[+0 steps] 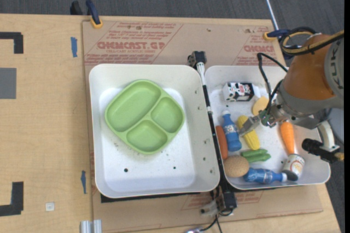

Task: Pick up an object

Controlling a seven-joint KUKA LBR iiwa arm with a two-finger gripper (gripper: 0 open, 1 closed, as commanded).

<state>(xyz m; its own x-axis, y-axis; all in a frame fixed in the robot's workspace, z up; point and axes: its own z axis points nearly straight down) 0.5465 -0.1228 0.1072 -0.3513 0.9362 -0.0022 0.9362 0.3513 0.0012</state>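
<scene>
Objects for picking sit in the right bin, none between my fingers. Going L to R: green divided plate in the left bin. In the right bin: red marker, blue bottle beside it, cow-print box at 12 o'clock, yellow corn, green pepper, round potato at 7. My gripper hangs over the corn, jaws look open. Carrot at 3.

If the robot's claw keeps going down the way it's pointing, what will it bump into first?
Probably the yellow plastic corn cob: the gripper hangs just above it in the right white bin, pointing down and left. Depth is hard to judge.
</scene>
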